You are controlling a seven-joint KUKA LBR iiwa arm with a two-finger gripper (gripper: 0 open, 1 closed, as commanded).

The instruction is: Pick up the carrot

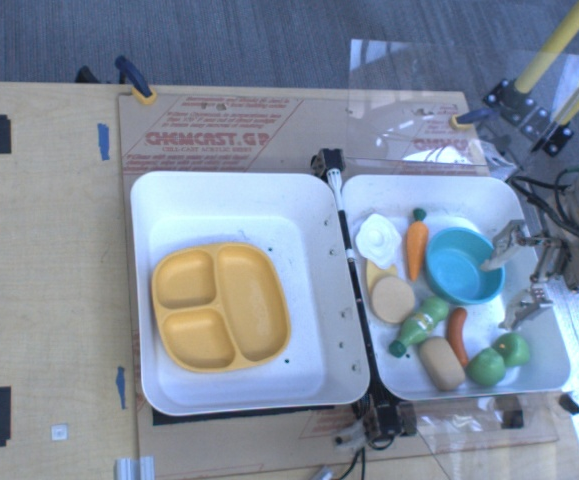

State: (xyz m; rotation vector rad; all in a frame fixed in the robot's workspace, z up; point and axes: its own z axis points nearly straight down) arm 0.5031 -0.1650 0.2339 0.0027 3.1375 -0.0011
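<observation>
- Orange carrot [416, 247], green stub uppermost, lies in the right bin [554, 363] between a white object [378, 238] and a blue bowl [462, 265], just beside both.
- Gripper [519, 271] hangs over the right bin's right side, fingers spread wide apart and holding nothing; upper fingertip touches or overlaps the bowl's rim, which of the two cannot be told.
- Below the carrot: a tan round disc [393, 299], a green bottle [418, 324], a red sausage [457, 333], a beige potato-shaped piece [441, 362] and a green pear [498, 359].
- Left bin [159, 208] holds a yellow divided plate [220, 306].
- Both bins rest on cardboard [209, 133] laid on the wooden counter [39, 268].
</observation>
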